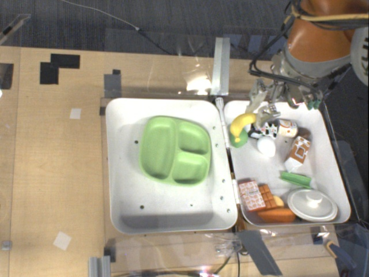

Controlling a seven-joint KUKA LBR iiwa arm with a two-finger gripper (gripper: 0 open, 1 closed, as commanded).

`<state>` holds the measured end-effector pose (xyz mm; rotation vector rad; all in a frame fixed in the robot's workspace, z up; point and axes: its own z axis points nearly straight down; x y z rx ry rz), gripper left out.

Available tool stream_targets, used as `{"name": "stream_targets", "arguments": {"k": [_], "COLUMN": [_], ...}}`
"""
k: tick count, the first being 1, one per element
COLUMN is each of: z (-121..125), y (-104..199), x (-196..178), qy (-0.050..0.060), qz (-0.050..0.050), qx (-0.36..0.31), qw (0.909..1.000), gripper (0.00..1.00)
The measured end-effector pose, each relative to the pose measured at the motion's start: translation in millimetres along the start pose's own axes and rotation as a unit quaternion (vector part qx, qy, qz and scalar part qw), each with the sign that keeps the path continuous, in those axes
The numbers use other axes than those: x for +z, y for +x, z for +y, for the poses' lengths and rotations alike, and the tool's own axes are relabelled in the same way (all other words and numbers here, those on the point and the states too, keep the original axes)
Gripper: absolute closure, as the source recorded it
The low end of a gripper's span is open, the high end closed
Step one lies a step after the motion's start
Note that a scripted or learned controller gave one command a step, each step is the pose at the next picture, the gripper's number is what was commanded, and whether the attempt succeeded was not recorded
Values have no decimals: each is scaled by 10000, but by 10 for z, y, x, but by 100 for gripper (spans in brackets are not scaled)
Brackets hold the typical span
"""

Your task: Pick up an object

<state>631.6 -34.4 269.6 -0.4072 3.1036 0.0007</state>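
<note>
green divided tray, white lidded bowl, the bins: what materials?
Green tray: looks like moulded plastic, matte, with soft rounded compartment walls. White lidded bowl: glossy, likely plastic or ceramic; cannot tell which. Bins: smooth white plastic by the look, rounded corners with a faint sheen.

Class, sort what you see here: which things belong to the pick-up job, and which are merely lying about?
Belong to the job:
gripper, hovering over the right bin
banana
white egg
small carton
green stick
white lidded bowl
waffle

Lying about:
green divided plate in the left bin
</note>
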Motion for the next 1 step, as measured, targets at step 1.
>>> {"name": "stream_targets", "arguments": {"k": [1], "z": [-608], "y": [-245], "x": [-310], "qy": [18], "qz": [-9], "qx": [-1664], "qw": [9861], "gripper": [100]}}
